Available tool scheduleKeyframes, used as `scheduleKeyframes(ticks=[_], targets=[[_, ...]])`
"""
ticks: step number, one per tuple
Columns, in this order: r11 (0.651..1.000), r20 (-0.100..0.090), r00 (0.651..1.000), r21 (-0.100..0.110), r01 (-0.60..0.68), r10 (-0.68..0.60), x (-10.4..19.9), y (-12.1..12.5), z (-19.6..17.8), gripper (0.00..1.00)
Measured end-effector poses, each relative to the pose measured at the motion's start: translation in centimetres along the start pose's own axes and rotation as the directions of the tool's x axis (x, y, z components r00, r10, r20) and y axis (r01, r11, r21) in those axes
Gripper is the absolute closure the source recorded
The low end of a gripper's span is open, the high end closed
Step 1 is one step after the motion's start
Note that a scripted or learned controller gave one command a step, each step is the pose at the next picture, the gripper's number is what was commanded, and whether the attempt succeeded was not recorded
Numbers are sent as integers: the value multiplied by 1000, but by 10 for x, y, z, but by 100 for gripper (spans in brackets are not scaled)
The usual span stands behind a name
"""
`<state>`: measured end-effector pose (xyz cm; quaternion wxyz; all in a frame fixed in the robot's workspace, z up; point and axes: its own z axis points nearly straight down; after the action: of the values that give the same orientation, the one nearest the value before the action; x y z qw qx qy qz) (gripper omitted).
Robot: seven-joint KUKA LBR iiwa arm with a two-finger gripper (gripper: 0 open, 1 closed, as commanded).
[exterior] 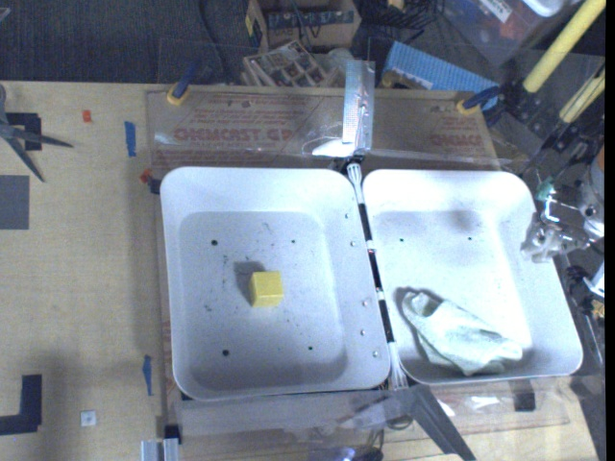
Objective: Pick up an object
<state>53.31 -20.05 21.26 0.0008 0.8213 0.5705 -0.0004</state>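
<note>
Reddish lettering is showing on the clear plastic sheet (pixel 259 128) lying behind the two bins, well away from the fingers; it is appearing to read "CHEMCAST GP", with a fainter repeat at right too blurred to read.

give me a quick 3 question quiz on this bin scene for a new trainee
1. True or false: the yellow block lies in the left bin.
2. Multiple choice: what lies in the right bin? A) a red ball B) a crumpled pale cloth C) a metal spoon
3. Fill in: the gripper is at the ____ rim of the right bin.

Key
1. True. The block sits near the middle of the left bin's floor.
2. B. The crumpled pale cloth lies in the near part of the right bin.
3. Right. The gripper sits by that rim, apart from the cloth and the block.
</note>
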Motion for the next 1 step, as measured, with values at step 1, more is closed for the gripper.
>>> scheduleKeyframes(ticks=[1], targets=[[993,-2,993,3,122,-122,22,-10,-10,100]])
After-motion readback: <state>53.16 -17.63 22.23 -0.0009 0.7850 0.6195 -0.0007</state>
